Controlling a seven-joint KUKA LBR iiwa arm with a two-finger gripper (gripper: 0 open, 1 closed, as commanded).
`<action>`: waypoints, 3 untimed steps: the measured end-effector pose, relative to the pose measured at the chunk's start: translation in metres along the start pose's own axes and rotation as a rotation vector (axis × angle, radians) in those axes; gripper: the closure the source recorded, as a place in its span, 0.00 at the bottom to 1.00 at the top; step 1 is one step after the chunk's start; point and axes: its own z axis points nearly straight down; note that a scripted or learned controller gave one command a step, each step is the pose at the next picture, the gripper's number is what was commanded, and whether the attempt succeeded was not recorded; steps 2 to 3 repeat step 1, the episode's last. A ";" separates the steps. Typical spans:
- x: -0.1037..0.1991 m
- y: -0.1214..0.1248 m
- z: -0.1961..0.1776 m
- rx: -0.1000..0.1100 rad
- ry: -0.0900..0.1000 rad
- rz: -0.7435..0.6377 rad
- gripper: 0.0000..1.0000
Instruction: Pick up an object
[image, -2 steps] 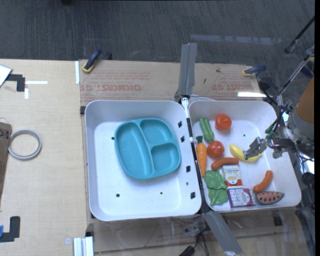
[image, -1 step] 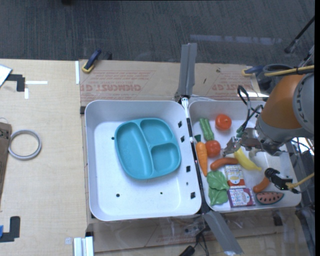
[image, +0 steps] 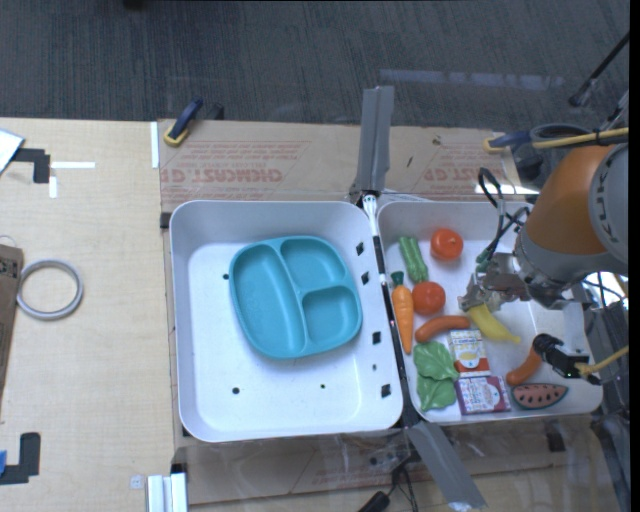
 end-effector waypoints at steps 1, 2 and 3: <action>0.060 0.078 -0.092 -0.002 -0.001 -0.118 1.00; 0.060 0.078 -0.092 -0.002 -0.001 -0.118 1.00; 0.060 0.078 -0.092 -0.002 -0.001 -0.118 1.00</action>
